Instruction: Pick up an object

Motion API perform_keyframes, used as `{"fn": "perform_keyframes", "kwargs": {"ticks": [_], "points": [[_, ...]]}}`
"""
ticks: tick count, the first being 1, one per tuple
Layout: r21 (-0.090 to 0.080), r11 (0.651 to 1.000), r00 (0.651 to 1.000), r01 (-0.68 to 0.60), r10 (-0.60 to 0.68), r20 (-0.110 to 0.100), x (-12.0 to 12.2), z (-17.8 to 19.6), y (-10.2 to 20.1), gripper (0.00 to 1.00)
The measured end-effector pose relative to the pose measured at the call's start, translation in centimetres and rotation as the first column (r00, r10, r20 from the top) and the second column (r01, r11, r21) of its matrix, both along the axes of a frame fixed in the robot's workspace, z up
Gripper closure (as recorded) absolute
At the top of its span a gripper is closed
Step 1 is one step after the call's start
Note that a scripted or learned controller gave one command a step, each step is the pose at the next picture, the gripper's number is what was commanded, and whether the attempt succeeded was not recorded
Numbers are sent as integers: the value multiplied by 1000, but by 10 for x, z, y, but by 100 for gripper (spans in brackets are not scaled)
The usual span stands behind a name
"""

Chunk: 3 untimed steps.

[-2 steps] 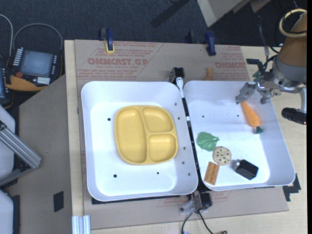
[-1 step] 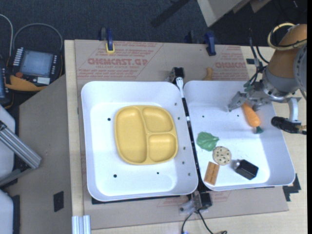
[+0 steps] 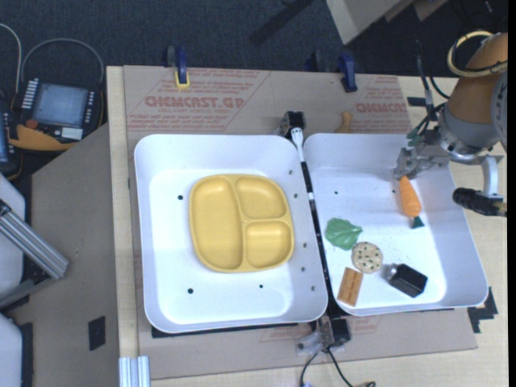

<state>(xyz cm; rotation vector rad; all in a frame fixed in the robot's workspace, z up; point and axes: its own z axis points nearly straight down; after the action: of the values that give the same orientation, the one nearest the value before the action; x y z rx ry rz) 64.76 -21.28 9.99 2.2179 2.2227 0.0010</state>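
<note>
Hovering at the upper right of the frame, the gripper [image 3: 414, 161] sits just above the carrot [image 3: 410, 197]. Whether it is open or closed, I cannot tell. It should probably descend centred on the carrot.

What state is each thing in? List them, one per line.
Yellow divided plate: upright in the left bin.
Carrot: lying in the right bin, just below the end effector.
Green leaf: flat.
Cookie: flat.
Brown block: lying.
Black block: lying.
</note>
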Motion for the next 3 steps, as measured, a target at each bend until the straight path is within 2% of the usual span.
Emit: {"fn": "perform_keyframes", "kwargs": {"ticks": [3], "points": [[-3, 1000, 1000, 1, -1, 6, 10, 147, 5, 100]]}}
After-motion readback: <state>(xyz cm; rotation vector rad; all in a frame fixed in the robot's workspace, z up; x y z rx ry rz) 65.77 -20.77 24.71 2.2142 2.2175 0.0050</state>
